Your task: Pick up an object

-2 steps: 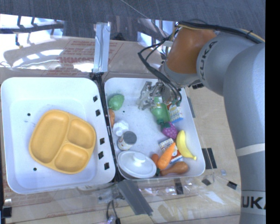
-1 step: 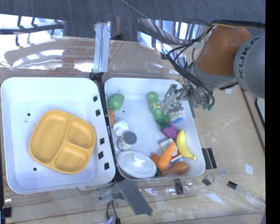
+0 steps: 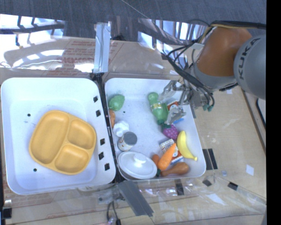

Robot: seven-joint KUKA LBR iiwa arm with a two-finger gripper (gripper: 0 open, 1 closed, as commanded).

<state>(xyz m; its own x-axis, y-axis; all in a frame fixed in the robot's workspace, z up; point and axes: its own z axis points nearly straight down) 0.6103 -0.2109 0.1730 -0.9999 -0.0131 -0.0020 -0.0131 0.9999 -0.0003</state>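
Bright, even overhead light, kinda washed out. Strong glare off shiny sheeting (image 3: pixel 51 50) behind bins, more reflections on plastic along front edge. White bins (image 3: pixel 18 97) nearly blown out. Shadows soft and short. Whole frame slightly soft, low-res; small items mushy.

Green bottle (image 3: pixel 158 108) tilted, right bin's (image 3: pixel 145 86) upper middle

Looked like a robotics lab to me: KUKA arm (image 3: pixel 234 55) over two white bins (image 3: pixel 18 172) on a taped-up cardboard bench (image 3: pixel 229 139) (toy food (image 3: pixel 185 144), trailing cables (image 3: pixel 178 55)).
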